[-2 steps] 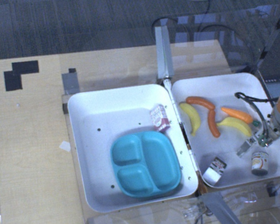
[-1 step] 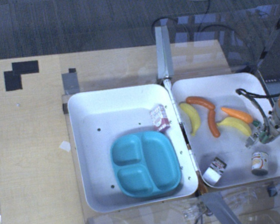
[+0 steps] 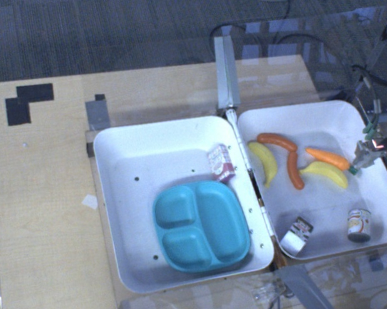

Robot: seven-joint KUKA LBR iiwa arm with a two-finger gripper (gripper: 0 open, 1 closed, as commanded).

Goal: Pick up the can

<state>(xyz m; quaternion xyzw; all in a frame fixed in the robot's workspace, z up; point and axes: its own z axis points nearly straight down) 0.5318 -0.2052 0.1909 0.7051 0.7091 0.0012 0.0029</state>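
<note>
Camera view | gripper (image 3: 362, 159) is hovering at right bin's (image 3: 331, 109) right edge, beside a banana (image 3: 328, 172) | fingers' state: cannot tell | can (image 3: 359, 224) is standing in that bin's near right corner | second can (image 3: 296, 235) is lying near the bin's near left corner

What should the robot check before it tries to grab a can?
1. Cans in reach: ok. Upright can and tipped can both sit near the front of the right bin.
2. Space around upright can: ok, nothing touches it.
3. Tipped can: not ok, it lies on its side.
4. Gripper above a can: not ok, it is at the bin's right edge, behind the upright can.
5. Carrot and banana close to gripper: not ok, could get bumped.
6. Fingers open: cannot tell.
</note>
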